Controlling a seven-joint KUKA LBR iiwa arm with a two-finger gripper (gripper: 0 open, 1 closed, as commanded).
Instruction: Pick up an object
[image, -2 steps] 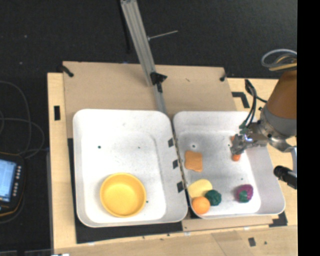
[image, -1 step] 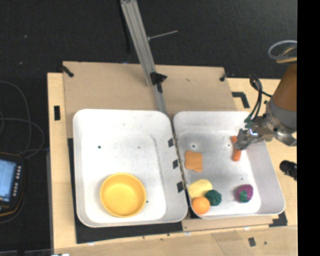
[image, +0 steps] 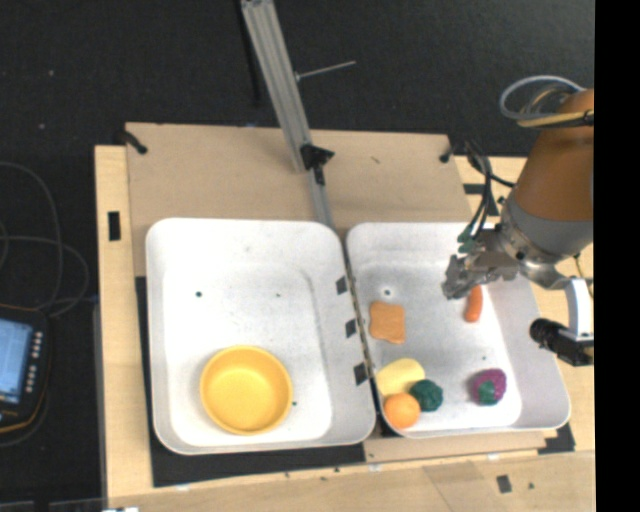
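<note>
Far left I saw a small screen (image: 14, 362), cut off by the edge, w/ black cables (image: 50, 255) looping above it on the dark floor. Next came the tan bench (image: 220, 170).

The left bin (image: 240, 270) sat on it. Inside, near the front, was a yellow bowl (image: 246, 388), sitting upright. A tiny dark dot showed on the bin floor higher up; I couldn't tell what it was.

A grey metal rail (image: 285, 100) slanted down from the top to the gap between the bins.

The right bin (image: 420, 250) touched the left one. In it, near the middle wall, lay a flat orange-tan piece (image: 388, 322), maybe bread, hard to say. Below that was a pale yellow lump (image: 400, 376), an orange ball (image: 401, 410) just touching it, and a dark green thing (image: 428, 394) right beside both. Its shape was too blurry to name. Further right sat a purple thing (image: 489, 386) w/ a bit of green, well apart from the rest.

A small orange-red stick, like a carrot (image: 473, 303), lay up higher in the bin. The gripper (image: 462, 280) hung just beside it, at its top end. I couldn't tell if the hand was gripping or let go; the tips were a grey blur. The arm (image: 555, 180) was cut off at the right.
</note>
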